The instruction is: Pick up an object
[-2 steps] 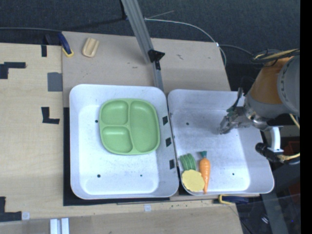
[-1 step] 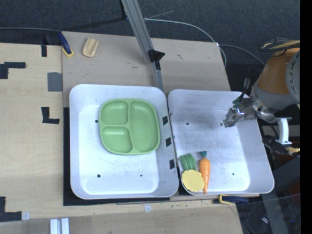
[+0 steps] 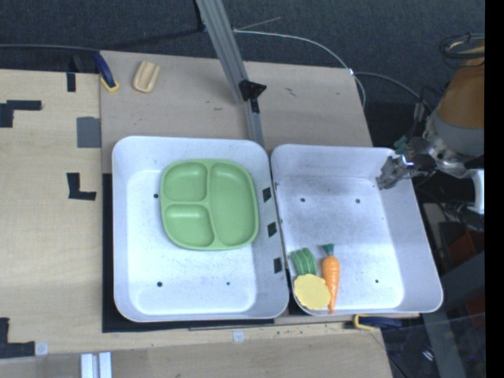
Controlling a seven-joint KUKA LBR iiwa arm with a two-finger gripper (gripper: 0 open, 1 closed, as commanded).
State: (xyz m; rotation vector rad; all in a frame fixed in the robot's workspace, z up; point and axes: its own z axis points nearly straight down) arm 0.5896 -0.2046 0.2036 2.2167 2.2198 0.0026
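Note:
In the right bin [image 3: 346, 172], near its front left corner, lie an orange toy carrot [image 3: 331, 276], a yellow round piece [image 3: 312, 292] and a green ribbed piece [image 3: 302, 261], all close together. My gripper [image 3: 390, 172] hovers over the right bin's far right edge, well away from those objects. Nothing shows between its tips. The arm with its orange band [image 3: 465, 93] comes in from the right.
The left bin [image 3: 134, 290] holds a light green divided plate [image 3: 209, 204]. A grey metal pole [image 3: 228, 46] slants down to the bins' back edge. A small tan block [image 3: 146, 76] and a blue-yellow item [image 3: 105, 71] lie on the wooden bench behind the bins.

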